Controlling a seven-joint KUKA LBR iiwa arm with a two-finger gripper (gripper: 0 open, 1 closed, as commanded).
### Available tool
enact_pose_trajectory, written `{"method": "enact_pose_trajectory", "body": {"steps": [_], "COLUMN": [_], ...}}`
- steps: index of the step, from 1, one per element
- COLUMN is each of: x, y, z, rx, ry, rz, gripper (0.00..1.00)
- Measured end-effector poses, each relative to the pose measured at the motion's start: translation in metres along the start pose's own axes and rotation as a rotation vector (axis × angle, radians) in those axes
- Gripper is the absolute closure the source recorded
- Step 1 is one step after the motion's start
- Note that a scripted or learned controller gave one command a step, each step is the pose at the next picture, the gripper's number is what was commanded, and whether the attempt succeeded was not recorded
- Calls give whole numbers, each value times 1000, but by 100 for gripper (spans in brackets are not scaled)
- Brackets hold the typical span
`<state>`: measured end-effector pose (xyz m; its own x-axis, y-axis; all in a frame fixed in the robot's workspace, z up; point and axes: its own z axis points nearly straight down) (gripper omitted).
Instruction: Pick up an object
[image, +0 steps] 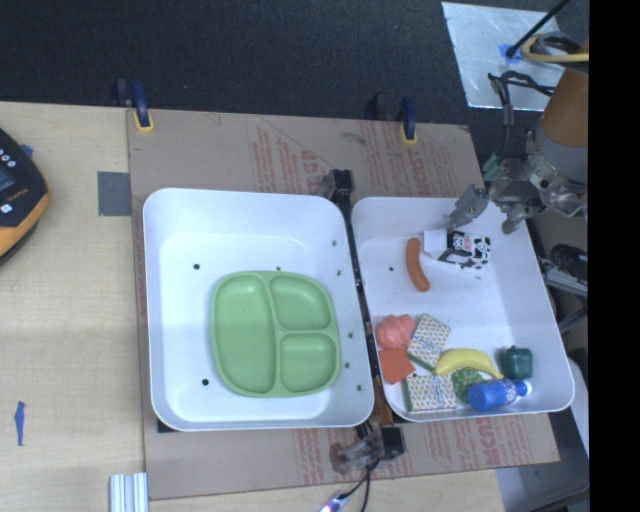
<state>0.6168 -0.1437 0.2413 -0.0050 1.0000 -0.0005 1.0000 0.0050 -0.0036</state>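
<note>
Gripper spread wide above right bin's far edge, pinching nothing, arm cut off at right. Small black-and-white object just below, too blurred to identify.

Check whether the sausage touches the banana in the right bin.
Apart. The camera view shows bare white bin floor between the sausage and the banana.
</note>
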Motion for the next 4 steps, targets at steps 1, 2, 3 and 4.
{"method": "enact_pose_trajectory", "body": {"steps": [1,2,3,4], "x": [22,21,21,21], "y": [19,19,19,20], "z": [125,115,115,131], "rx": [-14,-13,-12,-18], "ry": [-5,-6,-6,-8], "rz": [0,-2,-2,0], "gripper": [0,100,0,0]}}
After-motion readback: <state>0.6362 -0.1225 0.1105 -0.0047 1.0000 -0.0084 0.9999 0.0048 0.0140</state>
